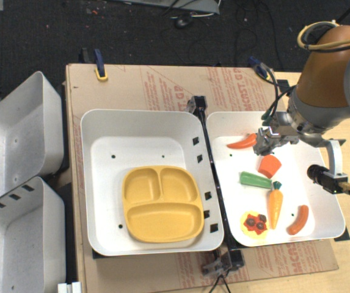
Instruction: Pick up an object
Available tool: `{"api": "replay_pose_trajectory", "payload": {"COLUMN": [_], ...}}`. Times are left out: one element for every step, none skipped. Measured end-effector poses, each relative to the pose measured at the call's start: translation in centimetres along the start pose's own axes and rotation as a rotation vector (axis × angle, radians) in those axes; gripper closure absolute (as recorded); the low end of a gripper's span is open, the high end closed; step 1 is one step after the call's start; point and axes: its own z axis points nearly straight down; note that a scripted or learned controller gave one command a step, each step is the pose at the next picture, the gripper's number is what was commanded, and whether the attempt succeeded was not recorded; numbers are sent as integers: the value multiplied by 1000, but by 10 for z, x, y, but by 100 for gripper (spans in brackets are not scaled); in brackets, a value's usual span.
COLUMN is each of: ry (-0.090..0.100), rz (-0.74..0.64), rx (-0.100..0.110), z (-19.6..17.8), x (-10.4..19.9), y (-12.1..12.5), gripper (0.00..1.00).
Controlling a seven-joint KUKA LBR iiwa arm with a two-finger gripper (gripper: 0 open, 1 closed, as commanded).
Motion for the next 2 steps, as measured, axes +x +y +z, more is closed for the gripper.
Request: {"api": "replay_pose_trajectory", "payload": {"ry": [0,-1], "rz": [1,1], "rx": [0,3], "z": [-6,6], "x": [49,102], "y": [3,-3], "gripper": [100,100]}}
